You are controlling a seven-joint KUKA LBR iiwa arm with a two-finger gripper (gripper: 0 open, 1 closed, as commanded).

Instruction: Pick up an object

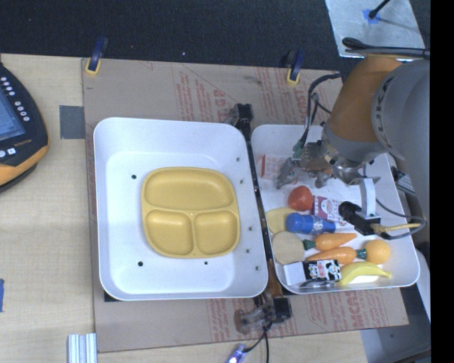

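Over the right bin (405,278), the gripper (306,166) hangs above the clutter; its grasp can't be judged.

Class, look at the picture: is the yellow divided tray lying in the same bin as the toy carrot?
No: the yellow divided tray lies in the left bin, while the toy carrot lies in the right bin.

Two white bins sit side by side. The left bin (106,203) holds a yellow divided tray (191,210). The arm (378,108) reaches into the right bin (276,138), its gripper (306,165) above a red ball (300,197), blue bottle (309,223), carrots (334,242) and banana (363,276).
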